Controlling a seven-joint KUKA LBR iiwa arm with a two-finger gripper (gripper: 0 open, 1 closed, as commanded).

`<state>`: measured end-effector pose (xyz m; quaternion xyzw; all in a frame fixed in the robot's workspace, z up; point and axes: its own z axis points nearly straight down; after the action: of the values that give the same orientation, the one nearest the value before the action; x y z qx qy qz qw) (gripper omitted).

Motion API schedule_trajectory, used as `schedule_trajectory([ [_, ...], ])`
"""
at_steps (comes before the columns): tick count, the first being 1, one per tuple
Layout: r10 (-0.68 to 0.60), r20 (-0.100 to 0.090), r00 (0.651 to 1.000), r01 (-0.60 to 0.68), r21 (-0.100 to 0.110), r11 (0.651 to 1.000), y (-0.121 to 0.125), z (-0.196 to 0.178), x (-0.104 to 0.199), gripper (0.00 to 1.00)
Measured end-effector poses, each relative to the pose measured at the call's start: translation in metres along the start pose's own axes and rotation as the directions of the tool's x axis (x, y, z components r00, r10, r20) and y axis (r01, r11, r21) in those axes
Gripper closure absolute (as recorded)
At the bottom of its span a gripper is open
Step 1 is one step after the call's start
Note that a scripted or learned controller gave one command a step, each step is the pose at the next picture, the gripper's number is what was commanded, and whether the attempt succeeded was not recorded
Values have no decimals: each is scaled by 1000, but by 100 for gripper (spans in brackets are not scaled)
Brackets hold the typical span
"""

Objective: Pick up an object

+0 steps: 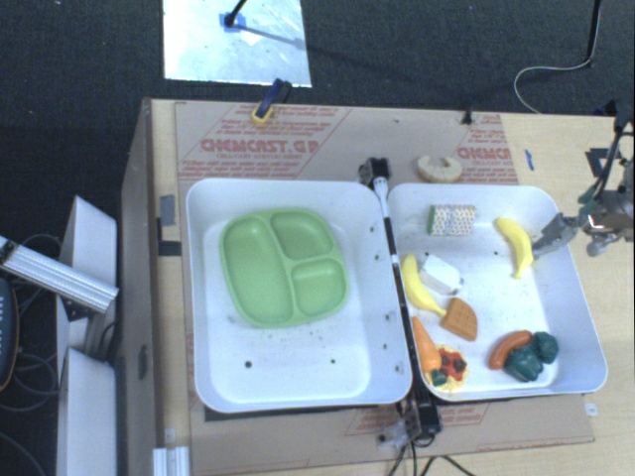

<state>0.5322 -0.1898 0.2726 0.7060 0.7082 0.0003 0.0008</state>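
Note:
The right white bin (pixel 571 310) holds several toy foods. A yellow banana (pixel 514 244) lies near its right wall, and a second banana (pixel 419 286) lies by the left wall next to a white block (pixel 442 271). A speckled box (pixel 451 219) sits at the back. A waffle piece (pixel 459 318), a carrot (pixel 425 343), berries (pixel 451 365), a red sausage (pixel 509 345) and green broccoli (pixel 531 357) lie toward the front. My gripper (pixel 568 229) hangs at the bin's right rim, just right of the first banana, with nothing seen in it.
The left white bin (pixel 213 365) carries a green divided plate (pixel 285 266). A bagel (pixel 440 169) lies on the cardboard behind the right bin. A black divider (pixel 392 266) runs between the bins. A yellow-and-blue tool (pixel 268 102) lies at the cardboard's back edge.

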Motion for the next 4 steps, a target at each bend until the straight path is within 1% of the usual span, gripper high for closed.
schedule_trajectory([
  [1,-1,-1,1000,1,2,1000,82,123,-16,0],
  [2,-4,1,1000,4,-4,1000,84,110,-17,100],
  [3,-5,2,1000,5,-4,1000,84,110,-17,0],
  [4,-1,-3,1000,1,1,1000,97,189,105,0],
])
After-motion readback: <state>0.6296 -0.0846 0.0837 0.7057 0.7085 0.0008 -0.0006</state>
